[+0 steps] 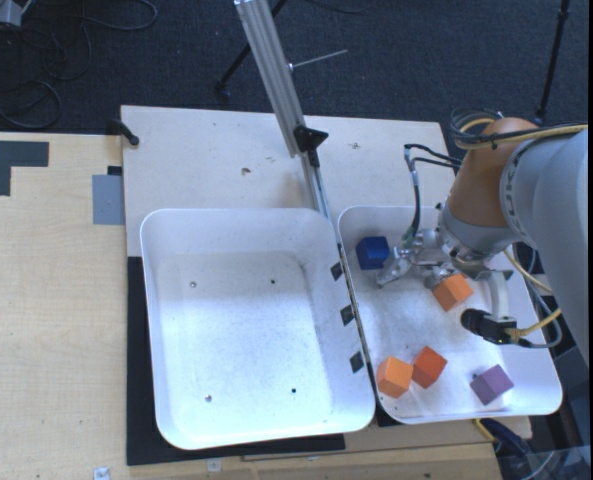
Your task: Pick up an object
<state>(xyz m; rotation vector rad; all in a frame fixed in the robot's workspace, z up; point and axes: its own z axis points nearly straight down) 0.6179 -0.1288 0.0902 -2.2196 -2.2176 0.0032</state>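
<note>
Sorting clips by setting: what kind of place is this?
Probably a robotics lab: two white bins on a bench, a grey-and-orange arm over coloured blocks, cables across dark carpet.

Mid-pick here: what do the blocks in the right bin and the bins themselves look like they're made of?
Blue block, orange blocks and purple block: matte, evenly coloured cubes with no glare, probably foam or painted wood; the look leaves it open. Right bin and left bin: smooth white with rounded moulded rims and a soft sheen, likely plastic.
</note>
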